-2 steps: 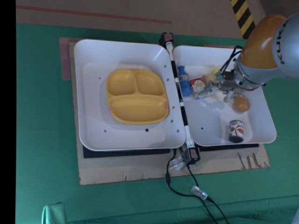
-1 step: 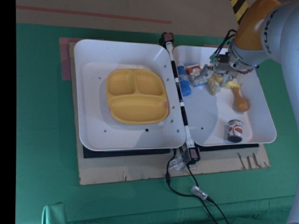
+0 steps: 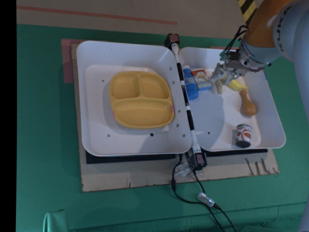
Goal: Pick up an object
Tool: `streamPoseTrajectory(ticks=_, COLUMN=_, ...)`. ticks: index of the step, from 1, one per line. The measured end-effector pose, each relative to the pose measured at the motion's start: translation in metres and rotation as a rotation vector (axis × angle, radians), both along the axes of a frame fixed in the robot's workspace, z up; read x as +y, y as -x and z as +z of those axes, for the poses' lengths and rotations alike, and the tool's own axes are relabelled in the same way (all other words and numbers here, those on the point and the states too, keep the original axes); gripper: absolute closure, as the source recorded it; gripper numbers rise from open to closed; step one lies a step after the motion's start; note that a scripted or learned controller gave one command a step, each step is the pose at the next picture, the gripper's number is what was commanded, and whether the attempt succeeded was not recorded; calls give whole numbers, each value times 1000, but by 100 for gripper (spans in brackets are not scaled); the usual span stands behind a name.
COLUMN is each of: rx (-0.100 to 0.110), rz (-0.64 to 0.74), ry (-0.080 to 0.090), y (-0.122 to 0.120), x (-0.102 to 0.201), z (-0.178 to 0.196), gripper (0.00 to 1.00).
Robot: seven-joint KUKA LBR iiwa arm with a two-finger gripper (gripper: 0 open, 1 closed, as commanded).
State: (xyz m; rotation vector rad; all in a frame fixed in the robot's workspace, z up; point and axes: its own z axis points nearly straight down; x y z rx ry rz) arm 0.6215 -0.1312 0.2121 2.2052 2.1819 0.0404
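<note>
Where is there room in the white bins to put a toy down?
Most room: the right white bin's bare floor between the centre divider rail and the small dark can. The left white bin has bare strips around the yellow divided plate. It is crowded near the gripper, around the blue bottle and brown drumstick toy.

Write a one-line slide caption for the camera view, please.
KUKA arm's gripper hovers over toys in the right bin; a yellow divided plate sits in the left bin.
</note>
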Motion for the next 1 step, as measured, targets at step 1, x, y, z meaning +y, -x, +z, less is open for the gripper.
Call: streamPoseTrajectory(ticks=1, rx=33, rz=5, ry=-3, y=8, x=2, z=120, gripper=100)
